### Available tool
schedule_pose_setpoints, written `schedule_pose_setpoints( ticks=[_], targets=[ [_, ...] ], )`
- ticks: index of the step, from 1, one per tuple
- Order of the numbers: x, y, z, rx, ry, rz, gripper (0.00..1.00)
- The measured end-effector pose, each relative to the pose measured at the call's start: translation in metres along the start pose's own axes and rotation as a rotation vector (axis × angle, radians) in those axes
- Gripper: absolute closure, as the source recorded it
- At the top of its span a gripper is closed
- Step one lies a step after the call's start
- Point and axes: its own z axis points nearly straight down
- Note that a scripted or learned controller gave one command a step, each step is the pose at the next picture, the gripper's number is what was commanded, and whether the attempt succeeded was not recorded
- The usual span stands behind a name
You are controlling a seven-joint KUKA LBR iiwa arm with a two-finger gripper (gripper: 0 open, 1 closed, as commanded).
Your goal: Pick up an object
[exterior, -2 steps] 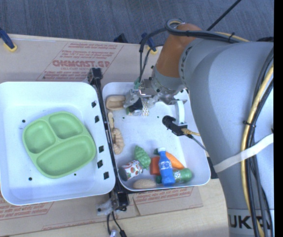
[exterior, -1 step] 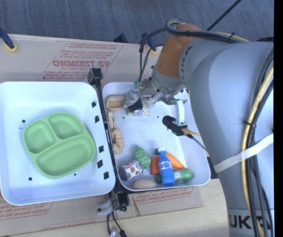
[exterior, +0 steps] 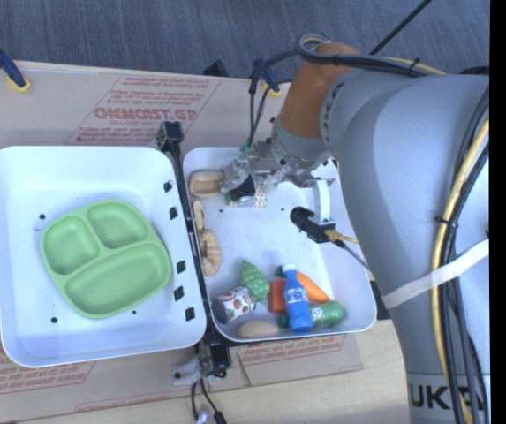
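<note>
The gripper [exterior: 251,186] hangs low at 12 o'clock in the right bin [exterior: 351,263], just beside a tan bread roll [exterior: 206,183]; whether its fingers are spread or pressed together I cannot tell. Toy foods and a blue bottle [exterior: 296,299] cluster at 6 o'clock

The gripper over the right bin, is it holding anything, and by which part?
Cannot be told: the gripper is low in the right bin beside a tan bread roll.
</note>
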Motion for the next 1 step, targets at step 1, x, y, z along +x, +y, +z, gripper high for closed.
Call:
schedule_pose_setpoints(
  ticks=[1],
  targets=[
    [0.0, 0.0, 0.0, 0.0, 0.0, 0.0, 0.0]
  ],
)
